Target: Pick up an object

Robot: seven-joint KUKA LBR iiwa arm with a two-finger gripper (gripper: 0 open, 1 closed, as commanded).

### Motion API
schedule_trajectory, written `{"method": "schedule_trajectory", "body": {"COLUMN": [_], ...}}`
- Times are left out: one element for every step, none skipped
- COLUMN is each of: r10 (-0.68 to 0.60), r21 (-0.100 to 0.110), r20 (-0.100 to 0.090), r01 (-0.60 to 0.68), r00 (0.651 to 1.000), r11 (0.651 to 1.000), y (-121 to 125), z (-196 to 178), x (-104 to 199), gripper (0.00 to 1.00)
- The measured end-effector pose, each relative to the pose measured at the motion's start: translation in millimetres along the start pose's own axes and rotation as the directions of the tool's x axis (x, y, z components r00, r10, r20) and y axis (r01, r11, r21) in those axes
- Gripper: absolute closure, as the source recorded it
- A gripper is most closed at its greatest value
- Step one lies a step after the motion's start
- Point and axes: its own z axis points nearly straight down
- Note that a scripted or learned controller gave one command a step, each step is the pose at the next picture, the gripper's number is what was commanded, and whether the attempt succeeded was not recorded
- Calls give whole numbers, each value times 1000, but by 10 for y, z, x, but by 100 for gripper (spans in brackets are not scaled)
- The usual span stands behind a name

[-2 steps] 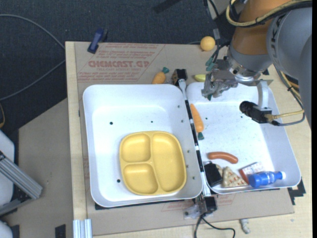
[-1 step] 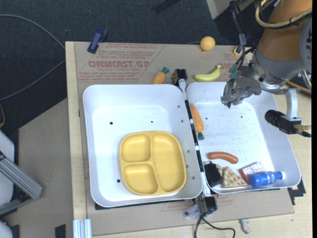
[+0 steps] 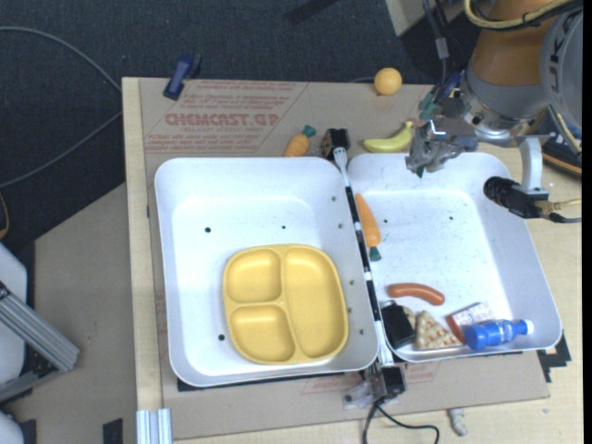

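One grey arm [image 3: 518,72] reaches in from the right, its claw [image 3: 427,160] hanging over the right bin's [image 3: 518,248] far rim; how wide it stands I cannot tell. Just beside it lies a curved banana [image 3: 388,141]. Bare white floor spreads below, toward a carrot [image 3: 368,220], sausage [image 3: 416,293] and bottle [image 3: 495,333].

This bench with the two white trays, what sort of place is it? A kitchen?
Probably a robot test bench, not a kitchen. A robot arm reaches over two white bins, its gripper near the right bin's far edge. The food looks like toys: a hot dog, a carrot, a banana.
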Motion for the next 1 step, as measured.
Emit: {"method": "schedule_trajectory", "body": {"r10": [2], "r21": [5], "r20": [-1], "r01": [-2], "r00": [1000], "r11": [1000], "y": [-240], "z": [352], "x": [-198], "gripper": [100]}}
